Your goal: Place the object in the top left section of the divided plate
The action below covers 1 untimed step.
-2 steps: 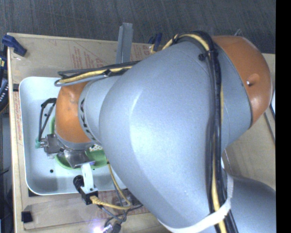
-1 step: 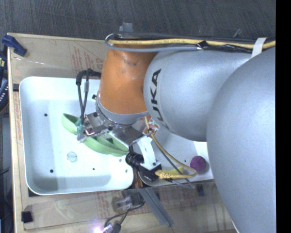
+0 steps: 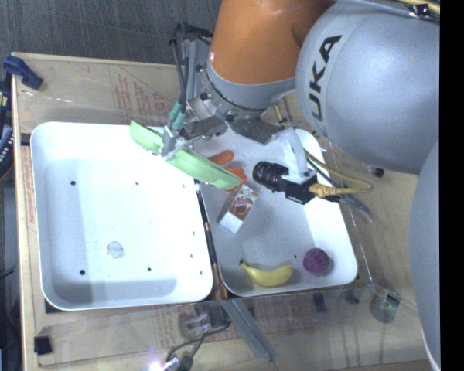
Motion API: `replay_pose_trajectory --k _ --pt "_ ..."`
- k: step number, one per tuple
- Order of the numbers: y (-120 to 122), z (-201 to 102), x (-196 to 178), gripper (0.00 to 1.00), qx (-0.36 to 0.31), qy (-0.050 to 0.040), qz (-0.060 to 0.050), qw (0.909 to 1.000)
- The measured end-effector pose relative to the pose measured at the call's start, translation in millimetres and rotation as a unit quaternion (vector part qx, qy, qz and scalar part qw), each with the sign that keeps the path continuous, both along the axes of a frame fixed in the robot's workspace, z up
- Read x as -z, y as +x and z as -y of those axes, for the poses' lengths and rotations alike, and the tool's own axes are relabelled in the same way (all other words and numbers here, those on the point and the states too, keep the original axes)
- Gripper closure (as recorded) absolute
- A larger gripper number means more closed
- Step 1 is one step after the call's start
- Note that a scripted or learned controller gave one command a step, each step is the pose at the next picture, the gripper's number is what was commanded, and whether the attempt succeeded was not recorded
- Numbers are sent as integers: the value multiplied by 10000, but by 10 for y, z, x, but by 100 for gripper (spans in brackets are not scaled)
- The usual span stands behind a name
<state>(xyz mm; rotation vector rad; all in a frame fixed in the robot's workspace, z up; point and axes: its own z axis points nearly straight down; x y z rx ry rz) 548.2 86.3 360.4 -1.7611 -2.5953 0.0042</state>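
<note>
Above the seam between the two bins, at 12 o'clock of centre, the gripper (image 3: 172,135) has its jaws closed on the rim of the green divided plate (image 3: 193,161), held tilted. The carry step appears in hand. Candidate objects, a banana (image 3: 267,273) and a purple fruit (image 3: 317,261), lie in the right bin (image 3: 336,230) at 5 o'clock. Next move, by judgement: set the plate flat in the left bin (image 3: 54,207).
</note>
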Motion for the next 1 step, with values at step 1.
replay_pose_trajectory --k 1 --pt "-545 -200 975 100 -731 -14 -26 9973"
